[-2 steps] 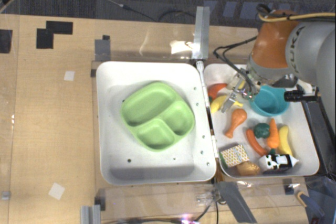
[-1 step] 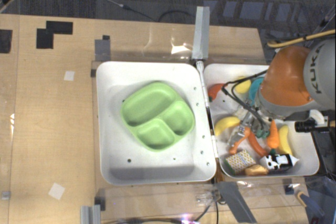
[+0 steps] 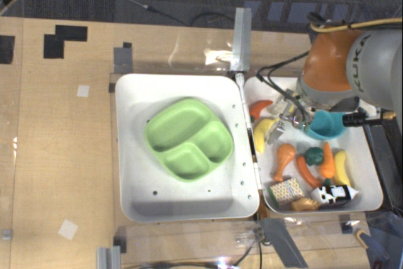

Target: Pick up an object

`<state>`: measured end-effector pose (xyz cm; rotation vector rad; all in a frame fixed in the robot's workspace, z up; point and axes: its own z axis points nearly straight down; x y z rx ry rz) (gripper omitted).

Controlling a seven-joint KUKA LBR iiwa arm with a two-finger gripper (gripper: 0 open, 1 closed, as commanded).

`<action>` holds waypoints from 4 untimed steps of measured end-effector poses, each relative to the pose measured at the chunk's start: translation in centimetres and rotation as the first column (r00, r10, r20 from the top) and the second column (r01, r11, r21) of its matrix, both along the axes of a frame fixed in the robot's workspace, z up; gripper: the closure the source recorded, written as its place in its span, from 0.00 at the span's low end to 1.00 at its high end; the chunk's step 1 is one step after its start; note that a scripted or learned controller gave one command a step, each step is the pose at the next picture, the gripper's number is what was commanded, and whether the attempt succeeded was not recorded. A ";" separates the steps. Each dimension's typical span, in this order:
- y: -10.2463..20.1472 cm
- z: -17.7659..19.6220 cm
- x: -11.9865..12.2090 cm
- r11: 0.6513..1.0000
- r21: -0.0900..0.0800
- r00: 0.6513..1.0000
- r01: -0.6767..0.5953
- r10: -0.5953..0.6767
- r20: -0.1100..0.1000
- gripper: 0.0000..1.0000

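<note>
Over the right bin (image 3: pixel 375 181), the gripper (image 3: pixel 286 118) hangs low beside a yellow banana (image 3: pixel 262 131) and a teal cup (image 3: pixel 327 125); whether it grips anything cannot be told. Below lie a chicken drumstick (image 3: pixel 284 159), a carrot (image 3: pixel 327 160) and a sausage (image 3: pixel 308 171). A green divided plate (image 3: pixel 189 138) sits in the left bin (image 3: pixel 135 198).

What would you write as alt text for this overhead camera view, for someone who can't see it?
A grey robot arm with an orange band reaches from the right, its gripper low over the right white bin, which holds toy food: a banana, drumstick, carrot and teal bowl. The left white bin holds a green divided plate.
</note>
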<state>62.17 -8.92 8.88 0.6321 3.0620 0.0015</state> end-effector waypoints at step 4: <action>5.7 14.7 1.1 0.998 0.002 0.998 -0.055 0.055 0.003 1.00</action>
